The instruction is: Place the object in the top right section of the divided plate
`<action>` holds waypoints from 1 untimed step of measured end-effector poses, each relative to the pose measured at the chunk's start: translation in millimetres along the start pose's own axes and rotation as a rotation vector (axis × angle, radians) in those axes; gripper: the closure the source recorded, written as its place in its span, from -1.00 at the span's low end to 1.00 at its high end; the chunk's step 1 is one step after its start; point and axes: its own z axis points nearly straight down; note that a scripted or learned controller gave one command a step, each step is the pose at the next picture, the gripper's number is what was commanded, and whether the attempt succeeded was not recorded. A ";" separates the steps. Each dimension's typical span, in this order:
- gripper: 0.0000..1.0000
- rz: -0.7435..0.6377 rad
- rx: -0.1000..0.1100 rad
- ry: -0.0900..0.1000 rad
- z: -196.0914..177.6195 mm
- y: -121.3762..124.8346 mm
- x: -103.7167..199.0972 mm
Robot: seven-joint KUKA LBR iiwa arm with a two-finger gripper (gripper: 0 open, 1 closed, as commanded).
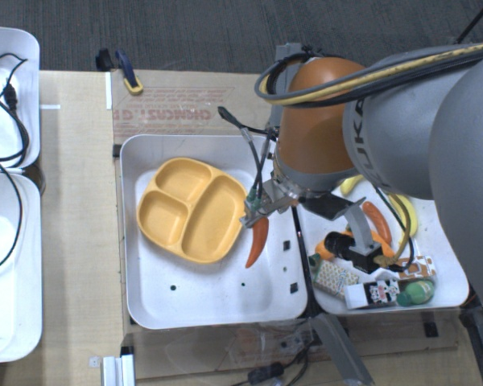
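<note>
A yellow divided plate [191, 209] with three sections lies in the upper left part of the left bin [145, 296]. My gripper [256, 208] hangs just off the plate's right rim, under the orange wrist band. It is shut on the top end of a long orange-red pepper [257, 244]. The pepper dangles downward, its tip pointing at the bin floor beside the plate. All three plate sections hold nothing.
The right bin [447, 240] holds a banana [406, 214], an orange carrot-like piece [377, 224], a green item [416, 293], a patterned box [336, 277] and a white-and-black pack [373, 295]. A cardboard sheet [185, 111] lies behind the bins. White trays with black cables [4, 127] stand far left.
</note>
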 end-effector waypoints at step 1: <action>1.00 -0.037 0.001 0.001 -15.2 -21.4 68.2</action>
